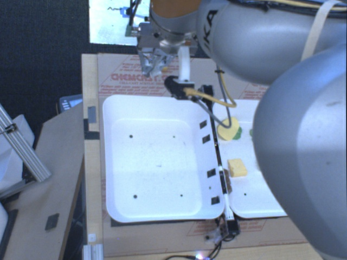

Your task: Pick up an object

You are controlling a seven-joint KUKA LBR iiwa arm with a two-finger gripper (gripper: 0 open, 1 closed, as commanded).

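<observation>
In right bin (pixel 255 202), pale-yellow block (pixel 237 168)

One fixed camera looks down aslant on both bins (pixel 108 145), arm (pixel 282 91) close beneath.

Yellow cube block (pixel 237 168) lying flat in the right bin, center-right of frame. Round yellow piece (pixel 227 131) above it, touching a green piece (pixel 237 134); another green bit (pixel 252 132) just right, mostly hidden.

A cardboard sheet (pixel 116 76) underlies both white bins (pixel 111 145); an aluminium extrusion (pixel 21 145) lies at nine o'clock.
</observation>
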